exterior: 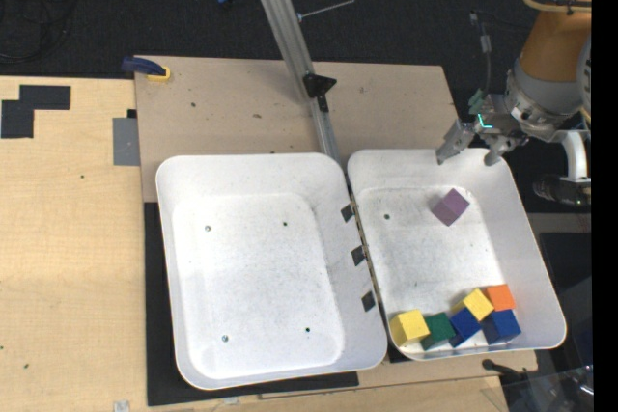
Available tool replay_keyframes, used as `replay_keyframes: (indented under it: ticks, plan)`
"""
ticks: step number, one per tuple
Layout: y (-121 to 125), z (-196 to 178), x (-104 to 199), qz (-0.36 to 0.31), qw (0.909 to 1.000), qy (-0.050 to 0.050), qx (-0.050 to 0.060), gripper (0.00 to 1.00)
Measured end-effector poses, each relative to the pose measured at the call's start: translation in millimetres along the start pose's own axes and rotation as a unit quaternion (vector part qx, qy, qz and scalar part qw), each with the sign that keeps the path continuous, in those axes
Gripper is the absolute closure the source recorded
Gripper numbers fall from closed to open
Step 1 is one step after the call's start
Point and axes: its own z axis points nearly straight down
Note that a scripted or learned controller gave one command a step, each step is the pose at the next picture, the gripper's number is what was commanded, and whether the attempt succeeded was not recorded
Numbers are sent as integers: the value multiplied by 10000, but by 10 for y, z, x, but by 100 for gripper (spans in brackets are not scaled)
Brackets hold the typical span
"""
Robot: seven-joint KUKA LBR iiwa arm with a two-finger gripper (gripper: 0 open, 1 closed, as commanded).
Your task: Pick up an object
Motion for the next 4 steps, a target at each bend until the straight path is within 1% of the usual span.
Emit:
replay_keyframes:
  ticks: [1,2,3,4]
  plan:
    - [-18,412,39,-8,10000,-2,-6,0]
    - [-33,982,100,-6,10000,-16,-26,0]
    - [-37,1143,97,4,10000,1,-15,0]
    - [-39,1056,89,4,10000,0,-8,100]
